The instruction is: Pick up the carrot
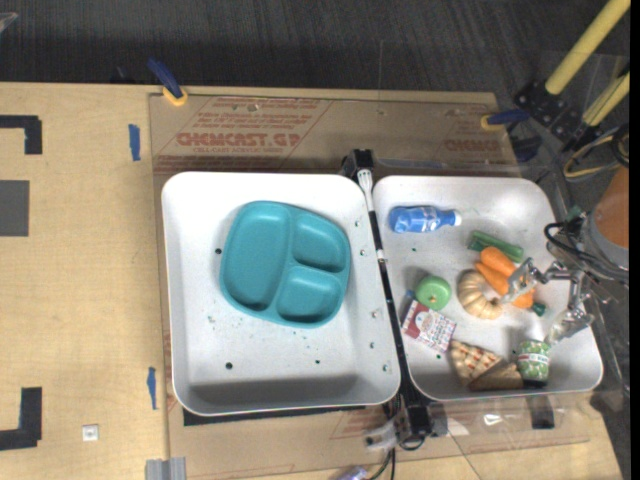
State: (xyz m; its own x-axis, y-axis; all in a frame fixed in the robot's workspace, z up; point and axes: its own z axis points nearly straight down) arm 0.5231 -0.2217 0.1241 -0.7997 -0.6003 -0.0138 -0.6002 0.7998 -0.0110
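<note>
The carrot (493, 265), orange with a green leafy top, lies in the right half of the right bin (455, 196), pointing down and right. My gripper (547, 301) hangs over the bin's right side, just right of the carrot's thin end. It is open, one fingertip (521, 285) touching or nearly touching the carrot's tip and the other (574, 318) close to the bin's right wall. Nothing sits between the fingers.
Around the carrot lie a blue bottle (422, 218), a green apple (434, 292), a tan onion-like piece (480, 295), a red-and-white packet (428, 327), a waffle-patterned item (474, 360) and a green can (534, 362). The left bin (200, 358) holds a teal divided plate (285, 262).
</note>
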